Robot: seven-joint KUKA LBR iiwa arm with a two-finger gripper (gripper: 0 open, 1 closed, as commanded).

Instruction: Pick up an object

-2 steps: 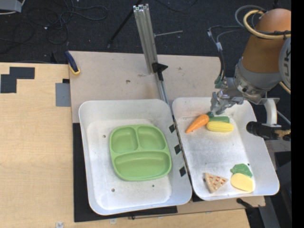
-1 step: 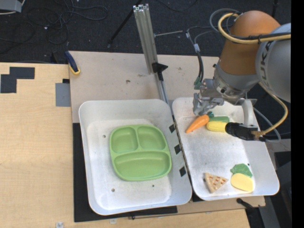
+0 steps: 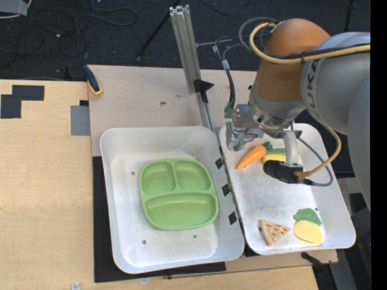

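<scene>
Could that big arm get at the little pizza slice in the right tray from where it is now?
Probably yes. The pizza slice lies flat in the open near the right bin's front edge, nothing on top of it, only a yellow toy beside it. The gripper hangs at the far end by the carrot.

Even, bright overhead light; the two white bins (image 3: 121,144) look nearly washed out, with soft speckle. The green tray (image 3: 179,193) casts a faint shadow. The floor (image 3: 91,23) behind is dim. Focus is fairly sharp, slightly grainy.

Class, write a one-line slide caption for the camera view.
Arm's hand hangs over the right bin near a toy carrot.
</scene>
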